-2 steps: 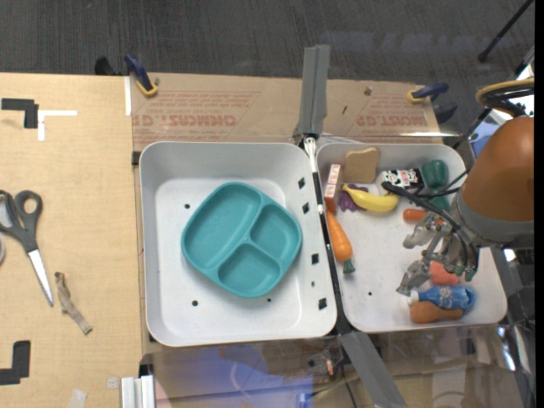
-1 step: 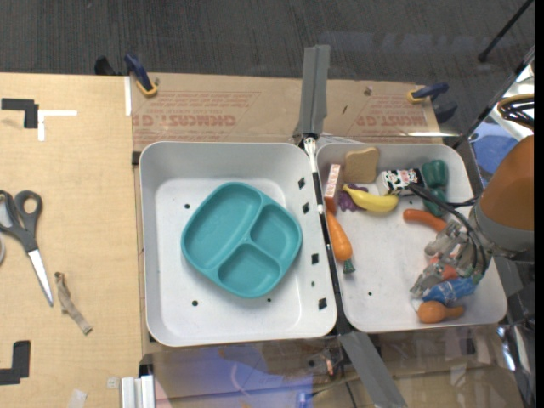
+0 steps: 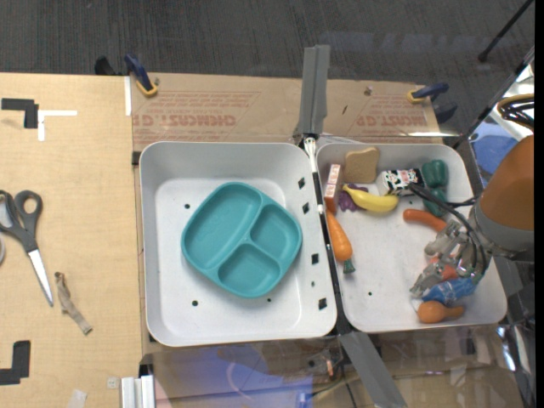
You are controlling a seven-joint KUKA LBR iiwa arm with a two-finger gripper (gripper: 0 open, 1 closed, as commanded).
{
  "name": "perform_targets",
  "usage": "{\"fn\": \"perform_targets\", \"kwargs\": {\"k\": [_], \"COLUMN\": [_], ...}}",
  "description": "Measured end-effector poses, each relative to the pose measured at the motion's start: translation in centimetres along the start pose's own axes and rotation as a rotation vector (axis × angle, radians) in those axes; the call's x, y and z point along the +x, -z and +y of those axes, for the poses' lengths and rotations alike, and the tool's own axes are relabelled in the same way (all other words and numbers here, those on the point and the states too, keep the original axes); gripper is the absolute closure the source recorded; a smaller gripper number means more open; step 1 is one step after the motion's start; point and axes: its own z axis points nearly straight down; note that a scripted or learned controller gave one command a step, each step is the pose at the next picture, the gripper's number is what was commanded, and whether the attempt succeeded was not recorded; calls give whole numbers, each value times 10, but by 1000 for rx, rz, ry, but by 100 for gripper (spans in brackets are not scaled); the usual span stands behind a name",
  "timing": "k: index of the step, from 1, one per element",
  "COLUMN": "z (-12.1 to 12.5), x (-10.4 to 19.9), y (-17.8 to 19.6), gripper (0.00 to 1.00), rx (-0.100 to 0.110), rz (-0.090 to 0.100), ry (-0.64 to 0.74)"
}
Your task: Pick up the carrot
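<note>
Two shallow white bins are seen side by side on the table (image 3: 68,143). In the left bin (image 3: 157,253) a teal divided plate (image 3: 242,239) is held, tilted diagonally. The carrot (image 3: 339,238) is found in the right bin (image 3: 382,304), lying against that bin's left wall with its green end pointed toward the near side. Near the far wall, a yellow banana (image 3: 371,200) is noted beside a slice of bread (image 3: 360,165), a small black-and-white item (image 3: 399,178) and a green piece (image 3: 434,174). An orange-red elongated item (image 3: 423,218) is seen right of the banana. The gripper (image 3: 448,262) is positioned low over the near right corner of the right bin, well apart from the carrot, above a blue item (image 3: 449,290) and a rounded orange item (image 3: 435,312). Whether its fingers are parted or closed cannot be told from the view. Scissors (image 3: 25,236) are observed on the table, left of the bins.
</note>
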Motion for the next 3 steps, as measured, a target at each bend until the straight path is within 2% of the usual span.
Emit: {"fn": "perform_targets", "kwargs": {"k": [1, 2, 3], "z": [-33, -32, 43], "x": [1, -1, -38], "y": [0, 9, 16], "gripper": [0, 100, 100], "rx": [0, 0, 1], "rz": [0, -4, -1], "ry": [-391, -385, -557]}}
